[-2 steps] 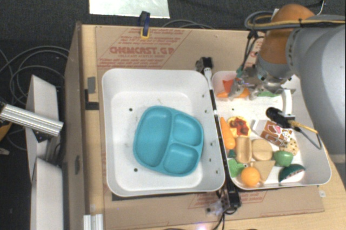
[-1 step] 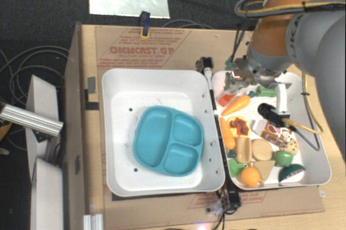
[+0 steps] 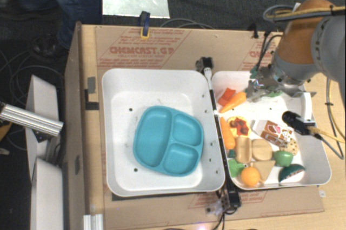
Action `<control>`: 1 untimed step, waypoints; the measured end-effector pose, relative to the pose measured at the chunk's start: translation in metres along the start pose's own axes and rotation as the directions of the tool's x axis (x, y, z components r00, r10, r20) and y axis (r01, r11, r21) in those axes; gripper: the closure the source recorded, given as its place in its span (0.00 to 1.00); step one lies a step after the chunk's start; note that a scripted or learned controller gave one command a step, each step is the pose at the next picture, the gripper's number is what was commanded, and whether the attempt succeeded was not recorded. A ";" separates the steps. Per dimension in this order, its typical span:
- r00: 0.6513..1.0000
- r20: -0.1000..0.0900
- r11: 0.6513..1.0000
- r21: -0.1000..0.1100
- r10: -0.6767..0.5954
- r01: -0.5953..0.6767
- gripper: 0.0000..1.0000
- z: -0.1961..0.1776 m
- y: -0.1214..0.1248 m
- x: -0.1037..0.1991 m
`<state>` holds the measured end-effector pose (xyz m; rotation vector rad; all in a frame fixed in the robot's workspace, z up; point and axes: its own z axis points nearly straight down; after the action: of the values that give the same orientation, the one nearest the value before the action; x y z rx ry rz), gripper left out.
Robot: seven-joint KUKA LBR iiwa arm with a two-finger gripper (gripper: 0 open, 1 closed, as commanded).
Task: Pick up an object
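Hovering over the right bin (image 3: 319, 167), jaws' opening unclear, beside an orange carrot (image 3: 233, 99)

- We look down from one fixed camera set high above the bench (image 3: 162, 42), tilted at a slant rather than straight down.
- The far edge of the bench sits toward the top of our view, with dark floor beyond it; the near edge runs along the bottom.
- We are far enough back to take in both bins whole: the left bin (image 3: 121, 88) near the middle, the right bin (image 3: 316, 161) toward the right side.
- The arm (image 3: 303, 40) enters from our right.
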<state>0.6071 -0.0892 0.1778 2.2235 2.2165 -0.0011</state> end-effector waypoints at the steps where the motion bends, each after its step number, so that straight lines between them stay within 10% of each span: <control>1: 1.000 -0.001 1.000 -0.001 -0.006 0.006 0.00 0.000 0.001 0.004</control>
<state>0.6078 -0.0854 0.1779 2.2175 2.2229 0.0010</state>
